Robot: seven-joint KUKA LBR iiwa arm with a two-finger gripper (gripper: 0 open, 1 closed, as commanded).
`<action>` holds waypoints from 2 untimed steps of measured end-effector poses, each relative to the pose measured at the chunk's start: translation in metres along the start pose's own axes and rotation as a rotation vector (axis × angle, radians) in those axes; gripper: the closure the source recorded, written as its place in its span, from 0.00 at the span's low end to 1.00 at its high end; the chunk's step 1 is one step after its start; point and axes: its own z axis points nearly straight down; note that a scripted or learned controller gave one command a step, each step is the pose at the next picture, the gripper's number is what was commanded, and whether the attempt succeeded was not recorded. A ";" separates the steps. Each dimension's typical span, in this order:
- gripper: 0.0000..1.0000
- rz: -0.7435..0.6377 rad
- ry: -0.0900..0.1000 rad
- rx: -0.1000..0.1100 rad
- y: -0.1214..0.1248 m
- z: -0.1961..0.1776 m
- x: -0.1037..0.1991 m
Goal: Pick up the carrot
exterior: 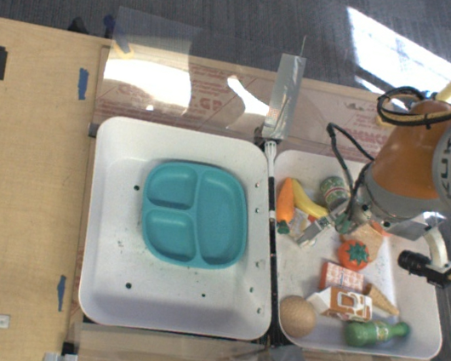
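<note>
Nearest the lower frame edge, a green plastic bottle [375, 332] is seen. The orange toy carrot [287, 201] lies right of centre, banana touching; pincer [318, 228] state cannot be told, so a misgrab is risked.

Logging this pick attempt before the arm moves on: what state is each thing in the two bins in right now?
carrot: lying in the right bin by the divider, not gripped
gripper: low in the right bin, beside the carrot
banana: lying flat next to the carrot
teal tray: flat in the left bin, compartments bare
green bottle: on its side
egg: resting at the front wall
</note>
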 end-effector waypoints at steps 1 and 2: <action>1.00 -0.002 0.004 0.004 0.000 -0.005 0.001; 1.00 0.126 0.000 -0.005 0.051 -0.112 0.112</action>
